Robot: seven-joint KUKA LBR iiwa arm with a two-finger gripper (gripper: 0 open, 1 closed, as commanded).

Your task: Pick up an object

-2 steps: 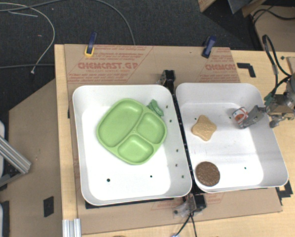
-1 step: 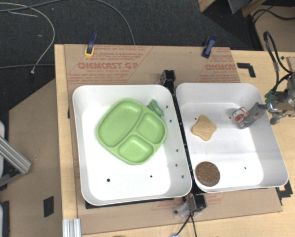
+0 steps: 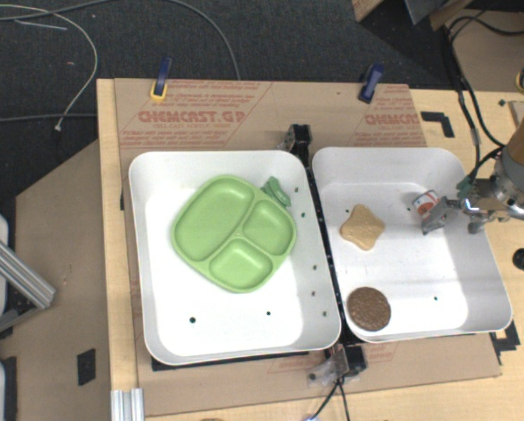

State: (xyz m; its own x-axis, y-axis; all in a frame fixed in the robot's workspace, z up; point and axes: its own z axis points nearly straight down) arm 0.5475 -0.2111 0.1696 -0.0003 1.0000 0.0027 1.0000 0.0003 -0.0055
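Small red-and-white object (image 3: pixel 424 203) lies in the right bin (image 3: pixel 472 296), just beside the gripper (image 3: pixel 435 222).
Whether the gripper is closed cannot be told. A tan biscuit (image 3: pixel 362 227) and brown disc (image 3: pixel 368 309) lie nearby; a green divided plate (image 3: pixel 233 233) fills the left bin (image 3: pixel 157 305).

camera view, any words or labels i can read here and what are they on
"CHEMCAST GP" in red, on the brown protective sheet under the white bins, at its far left; the last letters are faint.
"CHEMCAST" again in red, on the same sheet at its far right, partly cut off by the right white bin.
Smaller red lines above each are too blurred to read.
The small red-and-white object carries marks too small to read.
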